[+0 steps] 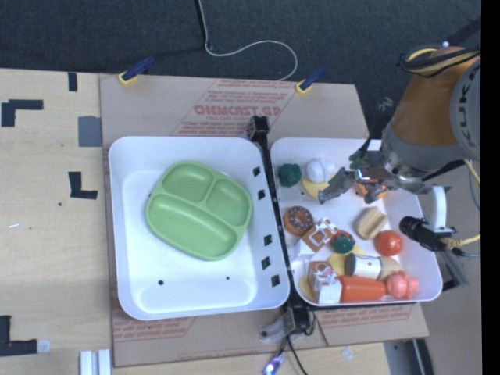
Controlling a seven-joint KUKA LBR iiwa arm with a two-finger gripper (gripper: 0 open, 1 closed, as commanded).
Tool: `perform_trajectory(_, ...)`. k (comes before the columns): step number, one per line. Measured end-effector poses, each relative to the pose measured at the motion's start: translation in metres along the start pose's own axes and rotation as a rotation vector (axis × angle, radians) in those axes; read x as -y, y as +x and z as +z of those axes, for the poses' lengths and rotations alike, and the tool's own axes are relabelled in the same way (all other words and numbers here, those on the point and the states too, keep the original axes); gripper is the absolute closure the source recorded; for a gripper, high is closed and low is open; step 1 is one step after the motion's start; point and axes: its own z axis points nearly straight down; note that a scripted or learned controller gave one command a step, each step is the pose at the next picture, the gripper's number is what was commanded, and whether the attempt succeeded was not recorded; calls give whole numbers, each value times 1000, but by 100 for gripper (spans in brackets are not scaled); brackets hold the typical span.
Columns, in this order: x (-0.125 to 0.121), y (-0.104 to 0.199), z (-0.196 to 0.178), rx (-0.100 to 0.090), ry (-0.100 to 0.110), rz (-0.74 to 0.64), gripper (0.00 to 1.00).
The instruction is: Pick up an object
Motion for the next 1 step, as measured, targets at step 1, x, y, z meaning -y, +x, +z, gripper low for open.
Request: perform_trajectory(1, 15, 58, -40, -2, -4, -7, 0)
